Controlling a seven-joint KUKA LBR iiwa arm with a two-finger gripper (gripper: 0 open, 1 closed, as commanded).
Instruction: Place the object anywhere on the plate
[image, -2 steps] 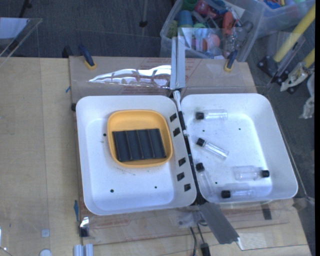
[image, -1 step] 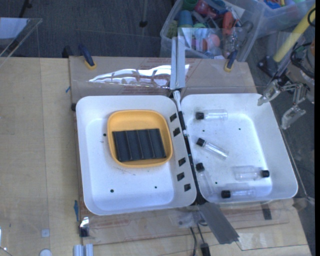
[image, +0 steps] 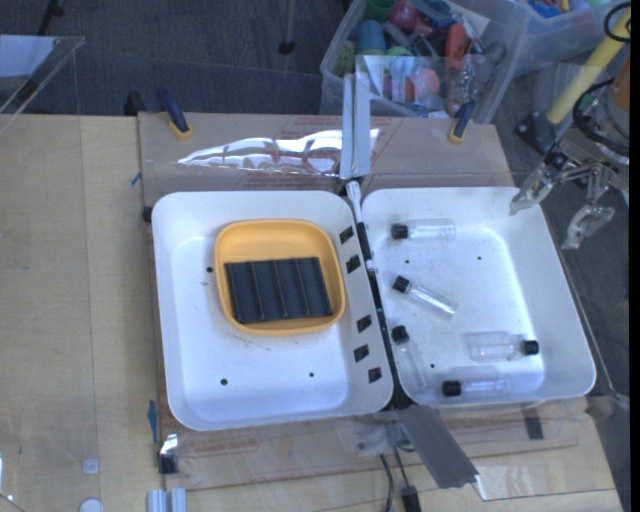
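End effector: the end effector (image: 555, 205) hangs at the upper right, over the outer rim of the right bin (image: 560, 300), its two metal fingers spread apart with nothing between them.
Plate: a yellow plate (image: 278, 240) with a dark ribbed insert (image: 277, 290) sits in the left bin (image: 190, 330), well to the left of the end effector and a little lower in view.
Objects: four clear vials with black caps lie in the right bin. One vial (image: 422, 231) is just left of the end effector, a slanted vial (image: 425, 296) lies below and left, and two more vials (image: 497, 347) (image: 480, 387) lie below it, near the front rim.
Table: a pale wooden table (image: 70, 300) stretches far to the left. A brown board (image: 250, 140) lies behind the bins.
Room: dark carpet (image: 200, 50) runs along the top, up and left of the end effector, with a clear box of coloured clutter (image: 420, 55).
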